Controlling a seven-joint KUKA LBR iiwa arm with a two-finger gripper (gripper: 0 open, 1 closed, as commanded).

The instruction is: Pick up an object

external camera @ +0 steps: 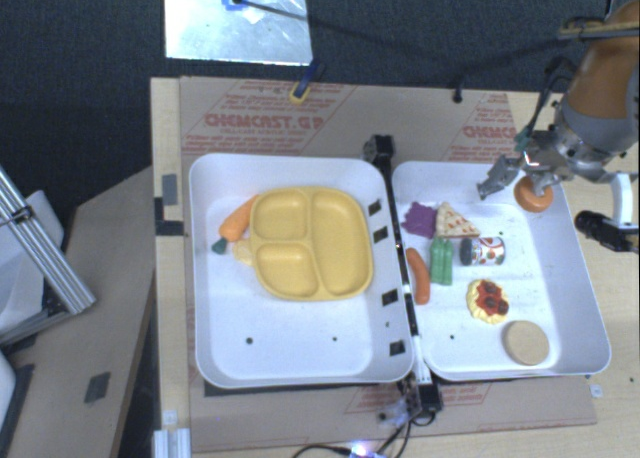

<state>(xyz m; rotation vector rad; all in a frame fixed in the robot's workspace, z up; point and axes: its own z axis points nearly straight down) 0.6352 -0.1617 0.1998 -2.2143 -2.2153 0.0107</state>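
My gripper [513,184] hangs over the far right corner of the right bin [590,326], fingers spread open. An orange round piece [534,197] lies just under its right finger; I do not see it clamped between the fingers. In the same bin lie a purple piece [420,217], a pizza slice [456,221], a green piece [441,260], a small can [483,250] on its side, a red sausage [417,275], a yellow tart with red topping [488,300] and a tan cookie [525,341].
The left bin [215,346] holds a yellow divided plate [305,243] with a carrot [235,220] at its left edge. A black divider [397,246] runs between the bins. Cardboard lies under both.
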